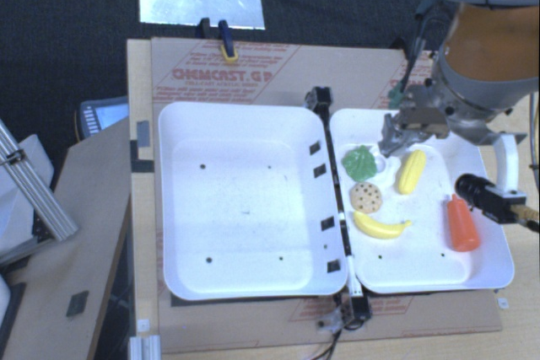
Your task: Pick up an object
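Note:
The right bin (489,270) holds several toy foods. A green leafy piece (360,162) lies near its left wall, with a round speckled cookie (365,197) just below it. A yellow banana (380,225) curves under the cookie. A yellow corn cob (411,171) stands tilted in the middle, and an orange carrot (461,224) lies to the right. My gripper (394,146) hangs over the bin's upper part, between the green piece and the corn cob, close to both. I see nothing between its fingers.
The left bin (245,198) sits beside the right one, with black clips (321,173) along the shared divider. A black camera fitting (485,196) juts over the right bin near the carrot. Both bins rest on a cardboard sheet (253,72).

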Action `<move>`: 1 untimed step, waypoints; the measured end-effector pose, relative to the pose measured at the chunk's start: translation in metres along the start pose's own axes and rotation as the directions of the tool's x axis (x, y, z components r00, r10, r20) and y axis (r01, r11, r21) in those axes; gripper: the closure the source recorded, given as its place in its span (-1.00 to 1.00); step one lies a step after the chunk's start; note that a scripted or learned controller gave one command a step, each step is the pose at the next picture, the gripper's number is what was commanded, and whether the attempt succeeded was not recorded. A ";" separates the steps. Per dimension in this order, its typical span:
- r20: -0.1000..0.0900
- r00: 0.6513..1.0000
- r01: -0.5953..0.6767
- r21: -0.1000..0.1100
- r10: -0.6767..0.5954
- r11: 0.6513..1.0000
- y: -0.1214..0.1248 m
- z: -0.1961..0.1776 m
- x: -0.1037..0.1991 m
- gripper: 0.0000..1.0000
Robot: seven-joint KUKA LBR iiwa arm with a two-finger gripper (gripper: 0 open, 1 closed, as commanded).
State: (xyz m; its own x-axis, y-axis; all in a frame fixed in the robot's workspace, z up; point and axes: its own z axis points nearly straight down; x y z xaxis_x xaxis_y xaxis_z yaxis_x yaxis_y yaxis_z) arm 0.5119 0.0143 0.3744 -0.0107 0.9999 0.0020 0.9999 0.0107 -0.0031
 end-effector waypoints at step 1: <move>0.001 1.000 -0.005 -0.006 0.005 1.000 -0.006 -0.032 0.056 1.00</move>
State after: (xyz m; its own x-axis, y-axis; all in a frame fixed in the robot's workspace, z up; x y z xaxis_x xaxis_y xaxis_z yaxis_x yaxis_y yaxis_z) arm 0.5052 0.0697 0.4069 -0.0054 1.0000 0.0006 1.0000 0.0054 0.0032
